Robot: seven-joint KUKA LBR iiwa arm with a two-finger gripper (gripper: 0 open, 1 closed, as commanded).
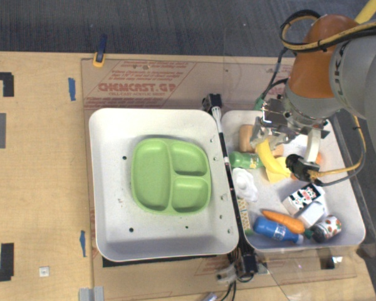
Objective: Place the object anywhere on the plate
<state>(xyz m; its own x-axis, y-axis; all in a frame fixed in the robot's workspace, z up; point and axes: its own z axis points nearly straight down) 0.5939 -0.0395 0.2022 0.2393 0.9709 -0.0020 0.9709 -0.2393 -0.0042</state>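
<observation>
The gripper (277, 142) hangs low over the far half of the right bin (356, 213), beneath the grey arm's orange band. From this angle I cannot tell whether it is spread or pressed together, nor whether it grips anything. Directly under it lies a yellow toy banana (272, 165), which touches or nearly touches the gripper and rests on the bin floor, well apart from the plate. Just beside the banana, toward the bin's left wall, stands a tan-brown object (246, 137), with a green object (243, 160) below it and a crumpled white object (245, 184) nearer still along that wall.

Toward the bin's near right corner sit a small black-and-white carton (302, 197), a white cylinder (311, 213) and a red-and-white spotted object (329, 227). An orange toy carrot (282, 218) lies across a blue bottle (273, 229) at the near edge.

The left bin (101, 168) holds the green divided plate (171, 175) in its middle, its three compartments bare.
</observation>
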